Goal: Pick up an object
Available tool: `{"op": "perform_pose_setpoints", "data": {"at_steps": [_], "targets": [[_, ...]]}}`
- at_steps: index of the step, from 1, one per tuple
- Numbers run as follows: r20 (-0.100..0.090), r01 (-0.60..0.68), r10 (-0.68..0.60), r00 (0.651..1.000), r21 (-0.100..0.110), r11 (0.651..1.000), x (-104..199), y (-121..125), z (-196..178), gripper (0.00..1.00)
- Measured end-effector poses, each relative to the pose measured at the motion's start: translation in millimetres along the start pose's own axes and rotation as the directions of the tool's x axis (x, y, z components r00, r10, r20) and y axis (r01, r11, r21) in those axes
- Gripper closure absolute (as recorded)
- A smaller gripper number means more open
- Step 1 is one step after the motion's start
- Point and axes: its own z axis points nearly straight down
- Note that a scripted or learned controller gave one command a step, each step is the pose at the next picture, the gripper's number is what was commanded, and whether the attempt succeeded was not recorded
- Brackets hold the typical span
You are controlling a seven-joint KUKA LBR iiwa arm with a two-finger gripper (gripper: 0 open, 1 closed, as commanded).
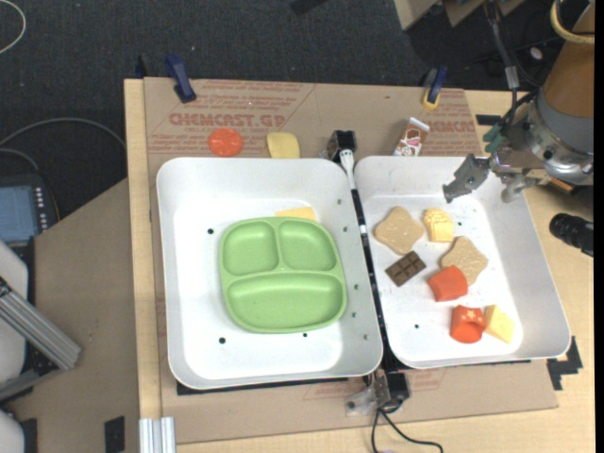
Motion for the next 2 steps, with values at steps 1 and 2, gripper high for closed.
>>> {"op": "perform_pose_setpoints", "data": {"at_steps": [1,2], "targets": [[-0.002,-0.007,0.007,1.000,0.014,1.000,-56.3,-31.4,125.4,0.00],[-0.005,0.000,0.000,1.000,0.010,1.000,-17.0,-67.2,194.3,0.00]]}}
